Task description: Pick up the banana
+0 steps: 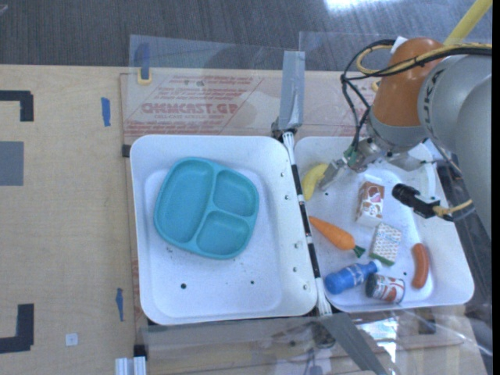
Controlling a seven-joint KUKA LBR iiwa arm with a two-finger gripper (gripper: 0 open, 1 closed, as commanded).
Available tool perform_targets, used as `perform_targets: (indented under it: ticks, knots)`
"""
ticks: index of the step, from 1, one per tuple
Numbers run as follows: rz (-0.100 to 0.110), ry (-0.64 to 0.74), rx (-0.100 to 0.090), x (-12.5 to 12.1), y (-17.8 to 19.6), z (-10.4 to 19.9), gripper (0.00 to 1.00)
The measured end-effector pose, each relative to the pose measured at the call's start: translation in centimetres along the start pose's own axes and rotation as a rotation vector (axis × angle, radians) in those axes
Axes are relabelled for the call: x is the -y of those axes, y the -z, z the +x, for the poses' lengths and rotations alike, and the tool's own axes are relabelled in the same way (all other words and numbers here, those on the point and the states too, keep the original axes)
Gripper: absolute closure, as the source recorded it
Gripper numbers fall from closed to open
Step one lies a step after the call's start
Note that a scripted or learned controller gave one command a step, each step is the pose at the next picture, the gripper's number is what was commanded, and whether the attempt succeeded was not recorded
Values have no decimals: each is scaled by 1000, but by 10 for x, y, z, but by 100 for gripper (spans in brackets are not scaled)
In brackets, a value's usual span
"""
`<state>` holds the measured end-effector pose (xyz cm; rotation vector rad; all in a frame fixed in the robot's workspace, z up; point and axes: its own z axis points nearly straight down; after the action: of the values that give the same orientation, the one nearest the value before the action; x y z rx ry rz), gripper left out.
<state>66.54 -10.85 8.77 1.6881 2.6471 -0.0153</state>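
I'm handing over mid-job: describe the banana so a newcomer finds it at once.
Look in the right-hand white bin, at its upper left corner beside the divider. The banana lies there, just by the hand. It is the only yellow item; the carrot below it is orange.

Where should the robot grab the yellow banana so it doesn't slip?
Probably around the banana's middle, coming down from above. It lies flat in the right bin, close against the left wall, so there is little room from that side. The pincer should close across its narrow width, not along its length, since the curved ends taper. It is already right beside the banana, on its open side.
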Motion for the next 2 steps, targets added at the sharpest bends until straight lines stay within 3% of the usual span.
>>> perform_targets:
  ticks: [1, 2]
  knots:
    - [9, -211, -8, 3, -1, 0, 0]
    - [7, -188, -2, 2, 0, 1, 0]
